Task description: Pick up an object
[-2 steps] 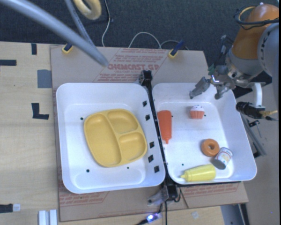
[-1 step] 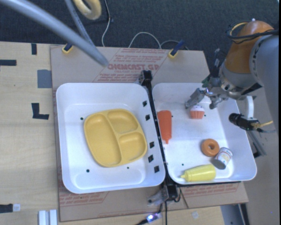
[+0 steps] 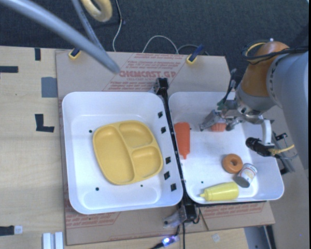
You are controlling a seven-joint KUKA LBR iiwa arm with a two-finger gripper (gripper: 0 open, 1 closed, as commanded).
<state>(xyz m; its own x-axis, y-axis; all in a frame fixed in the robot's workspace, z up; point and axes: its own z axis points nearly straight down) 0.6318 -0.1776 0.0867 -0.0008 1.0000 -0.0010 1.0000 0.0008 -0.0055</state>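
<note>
Four candidates in the right bin, and my gripper is low over a small orange-red one

Four loose things share the right bin (image 3: 259,193) with me: an orange carrot-like piece (image 3: 183,139) along the left wall, a brown doughnut (image 3: 232,163), a small can (image 3: 245,175) touching it on the near side, and a yellow bottle (image 3: 220,192) lying near the front rim. The left bin (image 3: 72,154) carries a yellow divided tray (image 3: 127,151).

My gripper (image 3: 218,124) is down toward the far part of the right bin, with a small orange-red object (image 3: 218,127) right at my fingertips. Whether it sits between them or just beside them, I cannot tell; the fingers are dark and foreshortened, so I cannot tell if they are spread or pressed together either.

I judge the grasp itself to be the weak point. The piece is small and looks rounded, so an off-centre close could squirt it sideways across the smooth bin floor. If I lift with only a corner pinched, it may drop back. The other objects lie well apart from me, so knocking them seems unlikely
</note>
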